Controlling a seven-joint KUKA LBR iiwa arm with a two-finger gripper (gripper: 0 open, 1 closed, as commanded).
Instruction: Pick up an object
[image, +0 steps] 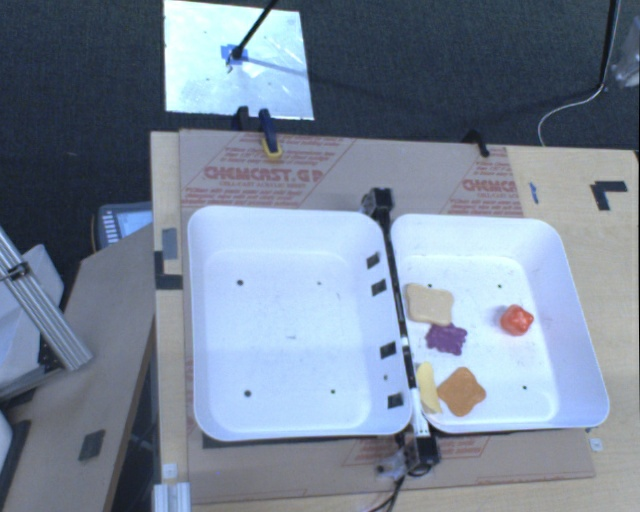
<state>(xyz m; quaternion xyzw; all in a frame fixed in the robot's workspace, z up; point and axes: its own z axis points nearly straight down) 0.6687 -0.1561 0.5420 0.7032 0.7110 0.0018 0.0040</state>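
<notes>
Bench (330, 160), two white bins (290, 320), dark carpet (80, 80)

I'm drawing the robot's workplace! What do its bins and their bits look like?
Two shallow white bins, the left bin and the right bin, with rounded corners and dark dots on their floors. Black clips line the seam between them. They sit on a brown sheet with red lettering.
</notes>
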